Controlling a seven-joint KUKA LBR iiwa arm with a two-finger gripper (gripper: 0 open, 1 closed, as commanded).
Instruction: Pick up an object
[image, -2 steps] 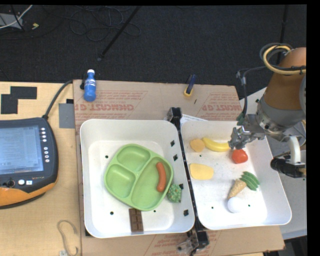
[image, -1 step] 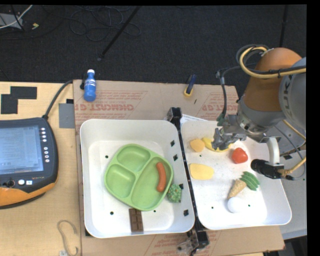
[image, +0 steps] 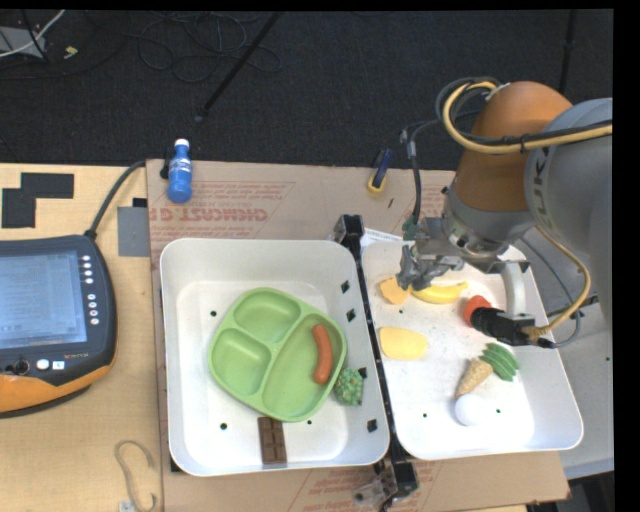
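- We see the claw (image: 412, 272) low over the back of the right bin (image: 560, 420), just above one orange-yellow wedge (image: 391, 291). We cannot tell how far the claw is open, nor whether it has hold of anything.
- One banana (image: 441, 292), smooth, curved and pale yellow, lies just beside the wedge, under the wrist.
- In front of these we count one rounded yellow lump (image: 403, 344), matt and potato-shaped, lying apart from them.
- Nearer the front lies one tan cone (image: 476, 376), tilted. One green leafy piece (image: 501, 361) touches it and one white ball (image: 467, 410) sits just beside it.
- The bins number two: both are white, shallow and round-cornered, and they stand side by side.
- The left bin (image: 190, 350) bears one green plate (image: 250, 350), glossy, with three compartments.
- One red sausage (image: 322, 353) lies in the plate's right compartment.
- One knobbly green floret (image: 349, 386) touches the plate's rim.
- One brown bar (image: 272, 441) lies near the front wall.
- On the bench (image: 80, 185) behind the bins we count one blue bottle (image: 180, 172) with a white cap.
- To the left sits one control tablet (image: 45, 310) with a grey screen and an orange underside.
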